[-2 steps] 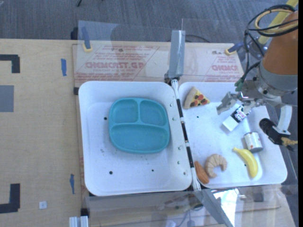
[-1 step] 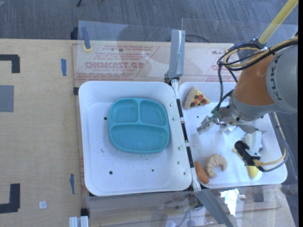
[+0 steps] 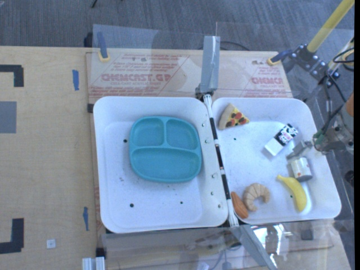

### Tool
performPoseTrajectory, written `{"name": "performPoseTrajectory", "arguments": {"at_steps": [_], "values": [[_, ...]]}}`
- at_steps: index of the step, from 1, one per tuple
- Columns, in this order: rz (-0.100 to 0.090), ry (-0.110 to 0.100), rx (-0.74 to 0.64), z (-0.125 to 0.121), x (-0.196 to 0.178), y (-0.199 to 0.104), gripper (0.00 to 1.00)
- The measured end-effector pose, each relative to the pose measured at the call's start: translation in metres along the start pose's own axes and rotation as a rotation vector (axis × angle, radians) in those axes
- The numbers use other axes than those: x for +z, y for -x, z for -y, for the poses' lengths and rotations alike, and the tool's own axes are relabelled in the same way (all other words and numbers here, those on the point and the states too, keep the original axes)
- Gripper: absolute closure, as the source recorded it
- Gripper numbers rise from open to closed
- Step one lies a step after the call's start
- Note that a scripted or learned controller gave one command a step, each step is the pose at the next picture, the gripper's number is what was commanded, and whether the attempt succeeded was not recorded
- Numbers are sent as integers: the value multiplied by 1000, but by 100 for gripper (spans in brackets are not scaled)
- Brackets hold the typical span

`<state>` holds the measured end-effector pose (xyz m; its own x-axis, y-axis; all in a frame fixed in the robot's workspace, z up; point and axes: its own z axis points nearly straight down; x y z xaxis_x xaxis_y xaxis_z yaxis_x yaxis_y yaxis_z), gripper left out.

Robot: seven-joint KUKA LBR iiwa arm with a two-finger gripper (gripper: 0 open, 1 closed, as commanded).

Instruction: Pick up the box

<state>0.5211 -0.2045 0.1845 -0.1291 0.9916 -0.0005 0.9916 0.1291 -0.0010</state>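
The box [image 3: 280, 140] is small and white with a black-and-white patterned end. It lies tilted in the upper right part of the right bin [image 3: 264, 120]. My gripper [image 3: 308, 148] reaches in over the bin's right rim. It hovers just to the right of the box and above a small silver can [image 3: 300, 168]. Nothing shows held in it.
The right bin also holds a toy pizza slice [image 3: 233, 117], a banana [image 3: 296, 192], a croissant [image 3: 256, 195] and an orange piece [image 3: 239, 205]. A teal divided plate [image 3: 165, 149] lies in the left bin [image 3: 112, 196]. A yellow pole [image 3: 332, 18] and cables stand at the far right.
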Motion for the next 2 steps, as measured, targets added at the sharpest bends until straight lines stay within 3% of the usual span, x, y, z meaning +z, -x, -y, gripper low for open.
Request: {"name": "performPoseTrajectory", "arguments": {"at_steps": [1, 2], "values": [[0, 7, 3, -24, 89, -48, 0], [-28, 21, 108, 25, 94, -25, 0]]}}
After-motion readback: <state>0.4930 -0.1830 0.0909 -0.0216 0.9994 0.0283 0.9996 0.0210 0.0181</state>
